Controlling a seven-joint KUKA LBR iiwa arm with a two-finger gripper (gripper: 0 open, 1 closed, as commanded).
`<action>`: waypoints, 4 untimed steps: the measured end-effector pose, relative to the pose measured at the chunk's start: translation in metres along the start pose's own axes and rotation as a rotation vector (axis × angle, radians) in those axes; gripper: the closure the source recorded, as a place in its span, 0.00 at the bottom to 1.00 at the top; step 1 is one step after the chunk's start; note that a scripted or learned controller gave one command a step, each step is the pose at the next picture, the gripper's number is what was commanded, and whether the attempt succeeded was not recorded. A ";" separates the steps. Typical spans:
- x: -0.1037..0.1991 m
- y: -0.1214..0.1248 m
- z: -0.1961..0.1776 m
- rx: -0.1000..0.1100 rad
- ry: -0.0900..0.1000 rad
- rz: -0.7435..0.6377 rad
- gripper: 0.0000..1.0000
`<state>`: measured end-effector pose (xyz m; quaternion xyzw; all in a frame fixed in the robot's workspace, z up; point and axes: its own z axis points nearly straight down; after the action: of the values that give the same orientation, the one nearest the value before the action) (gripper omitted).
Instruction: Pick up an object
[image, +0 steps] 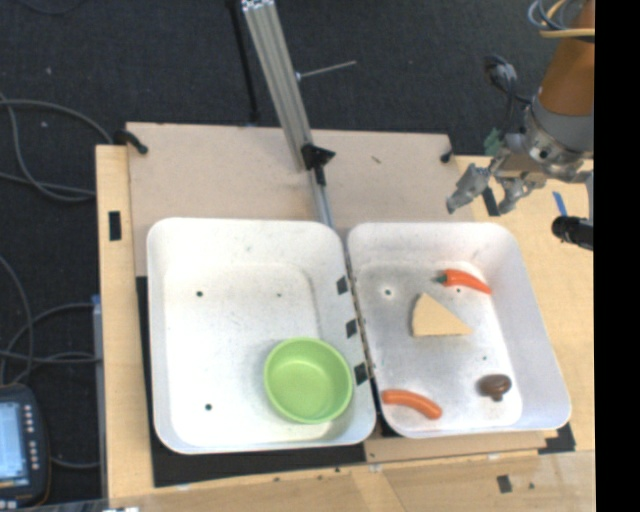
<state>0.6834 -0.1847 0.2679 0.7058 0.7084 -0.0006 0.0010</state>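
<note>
The arm (565, 80) is hanging over the bench's (230, 175) far right corner, and its gripper (487, 194) is hovering just past the back rim of the right bin (530, 300), above bare board rather than above any object. The fingers are looking spread, with nothing between them, so no grab is under way here.

Down in that right bin, four candidates are waiting. A carrot (464, 281) is lying near the back wall, closest to the gripper. A wedge (438, 319), tan and triangular, is sitting just in front of it, near but apart. A sausage (411, 403) is lying along the front edge, and a small brown lump (494, 385) is sitting toward the front right, well apart from the rest.

The left bin (200, 290) is holding a green bowl (308, 379) near its front right corner.

So the task is looking barely begun: nothing lifted, nothing touched. What is remaining is everything, I'd judge: coming in over the bin, dropping onto one object, closing and raising it.
</note>
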 end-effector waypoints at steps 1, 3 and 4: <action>-0.001 0.000 0.000 0.001 -0.002 -0.001 0.00; -0.019 0.002 0.097 0.003 -0.002 0.005 0.00; -0.028 -0.004 0.156 0.005 -0.001 0.006 0.00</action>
<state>0.6793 -0.2129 0.1124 0.7078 0.7064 -0.0026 -0.0003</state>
